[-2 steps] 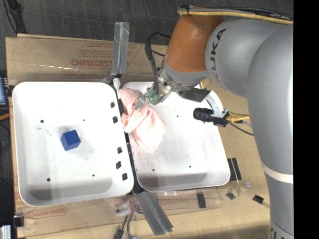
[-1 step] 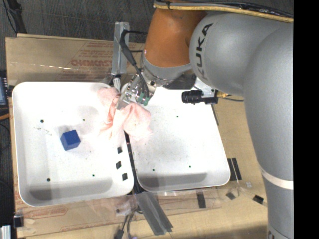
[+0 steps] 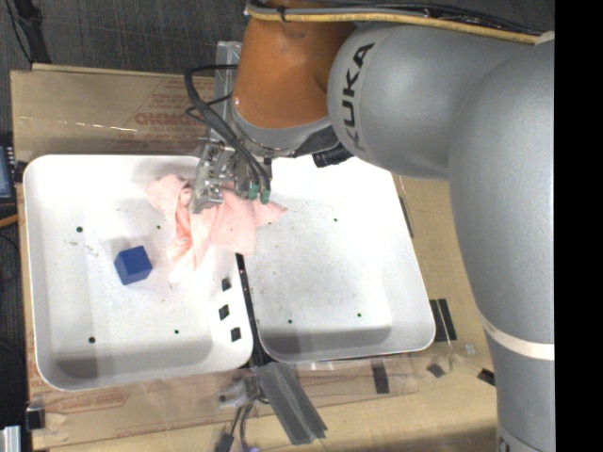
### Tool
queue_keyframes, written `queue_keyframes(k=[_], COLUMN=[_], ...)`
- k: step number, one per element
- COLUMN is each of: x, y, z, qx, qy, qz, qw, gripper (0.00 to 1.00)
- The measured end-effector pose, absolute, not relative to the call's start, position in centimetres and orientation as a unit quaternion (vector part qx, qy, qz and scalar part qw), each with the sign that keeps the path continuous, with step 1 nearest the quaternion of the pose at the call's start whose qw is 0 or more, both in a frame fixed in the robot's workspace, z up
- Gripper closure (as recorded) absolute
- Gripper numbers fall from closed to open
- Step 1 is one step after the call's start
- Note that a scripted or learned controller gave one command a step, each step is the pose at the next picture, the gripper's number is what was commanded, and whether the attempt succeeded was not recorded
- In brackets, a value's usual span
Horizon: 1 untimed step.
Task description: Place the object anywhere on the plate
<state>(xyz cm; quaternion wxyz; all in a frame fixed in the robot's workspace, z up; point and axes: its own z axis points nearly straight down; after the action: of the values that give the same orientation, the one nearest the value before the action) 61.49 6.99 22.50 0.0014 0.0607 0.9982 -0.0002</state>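
The claw (image 3: 224, 188) hangs over the inner edge of the left bin (image 3: 57, 215), close to the seam where the two white bins meet. Its metal fingers reach down into a pink cloth (image 3: 215, 226), and the cloth bunches up around them, with folds rising to the fingertips, so the claw appears closed on the cloth (though the exact gap between the fingers is hard to make out against the fabric).

The cloth spreads out beneath the claw and on both sides of it: most of it trails down and to the left into the left bin, while one corner drapes past the claw to the right, over the rim into the right bin (image 3: 377, 281).

A small blue cube (image 3: 134, 265) sits on the floor of the left bin, below and well to the left of the claw, near the cloth's hanging edge but apart from it.

Above the claw rises the orange band (image 3: 278, 64) of the arm, and the grey arm (image 3: 443, 92) extends away to the right. Both bins rest on the worktop (image 3: 85, 102), which is covered with brown cardboard behind the claw.
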Motion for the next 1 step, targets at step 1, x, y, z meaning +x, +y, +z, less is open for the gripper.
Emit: queue_keyframes(k=[1], x=[62.69], y=[11.9], z=[23.16], qx=[-0.003], qy=[1.0], qz=[0.0], qw=[0.001], gripper=[1.0])
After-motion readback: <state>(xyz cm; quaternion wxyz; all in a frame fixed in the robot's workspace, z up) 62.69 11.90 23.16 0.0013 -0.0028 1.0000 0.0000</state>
